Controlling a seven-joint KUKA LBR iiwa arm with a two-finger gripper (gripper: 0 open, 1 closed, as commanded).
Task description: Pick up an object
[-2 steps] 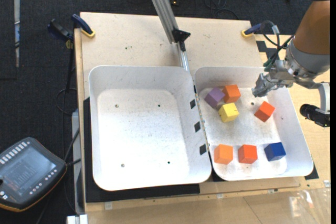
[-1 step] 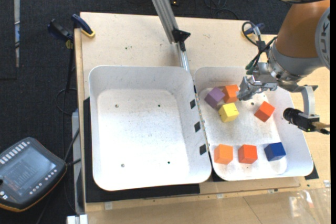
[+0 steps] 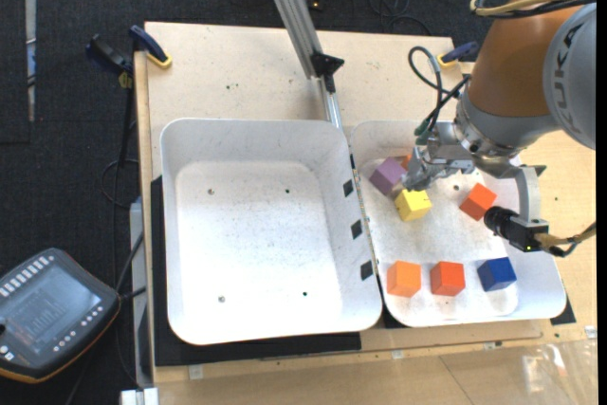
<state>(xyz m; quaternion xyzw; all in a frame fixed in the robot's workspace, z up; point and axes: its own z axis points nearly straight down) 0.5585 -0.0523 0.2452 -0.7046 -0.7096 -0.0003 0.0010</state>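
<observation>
Yellow block [image 3: 413,203] beneath the gripper [image 3: 424,174] touches the purple block [image 3: 387,175], risking a jammed grasp; jaw state unclear.

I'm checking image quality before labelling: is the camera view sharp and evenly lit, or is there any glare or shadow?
Camera view: even, soft light; the yellow block and blue block read sharp. Faint shadow under the arm near the pincer; mild brightness on the left bin, no hard glare.

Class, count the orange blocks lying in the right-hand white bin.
3: one orange block beside the gripper, two orange blocks along the near edge. The arm may hide others.
</observation>
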